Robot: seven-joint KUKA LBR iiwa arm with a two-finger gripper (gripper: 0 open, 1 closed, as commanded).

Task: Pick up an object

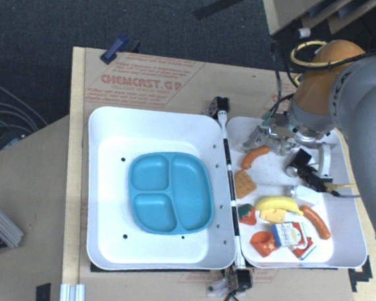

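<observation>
The task looks to be at its early part: no object is lifted yet, and every toy food item lies on the floor of the shallow white plastic bin on the right (347, 251). What is left, as I judge it, is the whole grasp and the lift.

The two-finger gripper (273, 136) hangs low at about twelve o'clock of this bin, under the grey arm with the orange band (323, 87). Its metal tip is just beside the upper end of a small orange sausage-shaped toy (254, 155), which seems the nearest candidate. If the fingers are released or clenched I cannot tell, because the wrist covers them and the parts are too small. Nothing is visible between them.

Near the bin centre, toward nine o'clock, lies a tan square waffle-like cracker (244, 183) with a rough grid surface. Below it is a smooth yellow curved banana (277, 204), and at its four o'clock a longer glossy orange-red hot dog (317, 222). A small red piece (248, 216) lies near the left wall. At six o'clock a flat printed packet in red, white and blue (290, 236) is touching another red lumpy piece (263, 243).

The left white bin (110, 132) holds a turquoise plastic plate with three compartments (170, 192), smooth and rounded, lying flat in the middle.
</observation>
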